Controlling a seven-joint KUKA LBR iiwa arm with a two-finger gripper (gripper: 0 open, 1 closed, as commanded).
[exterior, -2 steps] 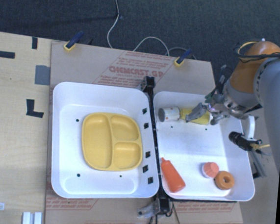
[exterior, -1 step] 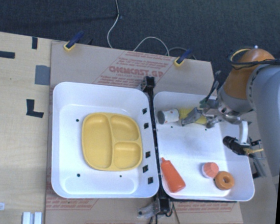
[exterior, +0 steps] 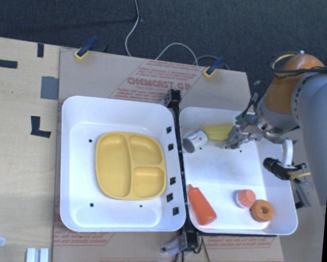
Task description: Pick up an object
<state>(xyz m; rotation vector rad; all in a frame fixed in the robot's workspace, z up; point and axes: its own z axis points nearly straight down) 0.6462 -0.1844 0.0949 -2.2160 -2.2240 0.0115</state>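
The right bin (exterior: 228, 180) holds a yellow object (exterior: 216, 131) at its back, a small grey-white cup (exterior: 195, 140) lying on its side, an orange bottle-like object (exterior: 201, 206) at the front left, a pink round piece (exterior: 245, 198) and a brown doughnut (exterior: 263, 211) at the front right. My gripper (exterior: 236, 137) reaches in from the right and hangs low at the right end of the yellow object. Nothing is visibly lifted.
The left bin (exterior: 75, 148) holds a yellow divided plate (exterior: 130, 165). A black divider with clips (exterior: 174, 157) runs between the bins. The grey arm with its orange band (exterior: 289, 82) covers the right bin's back right corner. Cables (exterior: 160, 46) lie behind the bins.
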